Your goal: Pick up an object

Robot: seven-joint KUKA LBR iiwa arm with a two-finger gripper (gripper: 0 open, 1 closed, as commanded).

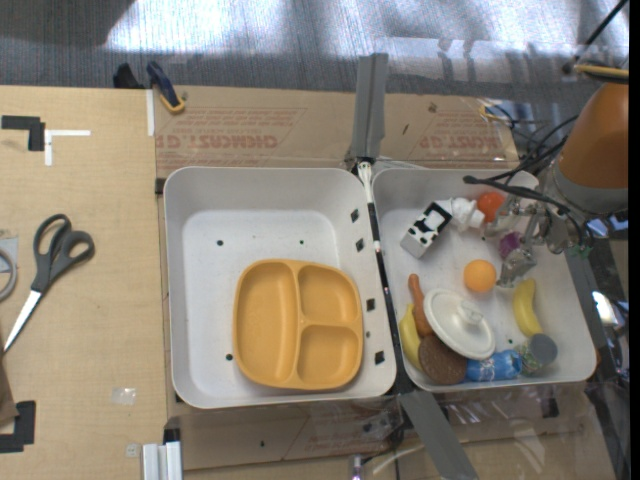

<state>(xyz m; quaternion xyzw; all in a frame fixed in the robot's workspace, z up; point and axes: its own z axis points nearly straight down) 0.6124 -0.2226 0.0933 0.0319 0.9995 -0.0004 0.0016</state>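
Gripper (520,258) is hovering low in the right white bin (585,368), just beside the small orange ball (480,276); finger state: cannot tell. Ball is sitting mid-bin, touching nothing. Likely light, smooth, prone to rolling — I'm suggesting pinching across its widest middle.

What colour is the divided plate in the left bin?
Yellow-orange, plain, no pattern; the divided plate shows clearly in the camera view.

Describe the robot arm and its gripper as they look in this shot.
The arm shows as a rounded orange section at the right edge. Black cables loop beside it. Below it sits a cluster of grey and silver metal parts, the gripper, thin and shiny, over the right bin. No markings are readable.
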